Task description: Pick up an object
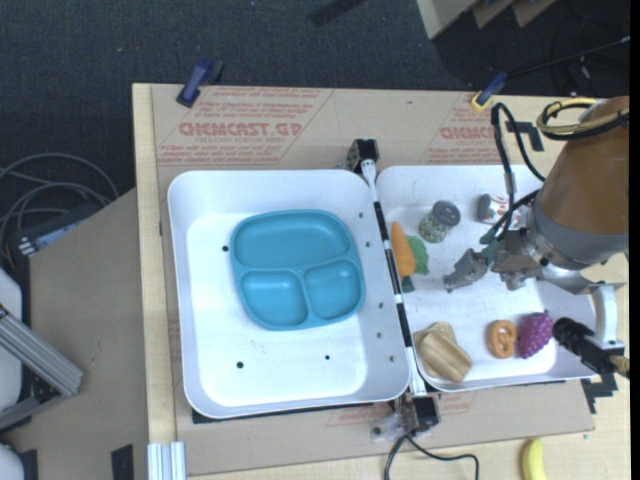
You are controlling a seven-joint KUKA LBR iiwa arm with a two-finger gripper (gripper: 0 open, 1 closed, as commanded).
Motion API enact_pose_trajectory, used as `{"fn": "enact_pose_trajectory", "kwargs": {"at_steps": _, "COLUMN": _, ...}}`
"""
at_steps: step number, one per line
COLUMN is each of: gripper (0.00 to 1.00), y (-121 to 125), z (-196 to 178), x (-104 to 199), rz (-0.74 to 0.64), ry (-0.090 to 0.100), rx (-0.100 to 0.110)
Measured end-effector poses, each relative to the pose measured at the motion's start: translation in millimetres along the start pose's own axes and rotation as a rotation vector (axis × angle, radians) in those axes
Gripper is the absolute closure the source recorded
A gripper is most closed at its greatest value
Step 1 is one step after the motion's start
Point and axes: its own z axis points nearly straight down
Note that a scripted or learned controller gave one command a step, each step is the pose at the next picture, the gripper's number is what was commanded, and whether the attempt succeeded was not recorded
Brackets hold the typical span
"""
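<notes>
Now | carrot (402, 250): long axis up-down along divider | fingers (463, 270): state unclear

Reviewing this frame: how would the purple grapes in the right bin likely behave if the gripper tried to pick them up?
The grapes look like a lumpy plastic toy cluster, so probably light and stiff. Their bumpy surface may let jaws slip off between the lumps. They lie right beside the orange fruit and close to the bin's rim, so a grasp might nudge either.
</notes>
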Motion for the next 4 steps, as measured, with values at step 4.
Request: {"fn": "enact_pose_trajectory", "kwargs": {"at_steps": 4, "gripper": 0.00, "y": 114, "z": 111, "x": -94, "rz": 0.000, "ry": -0.001, "rx": -0.001}}
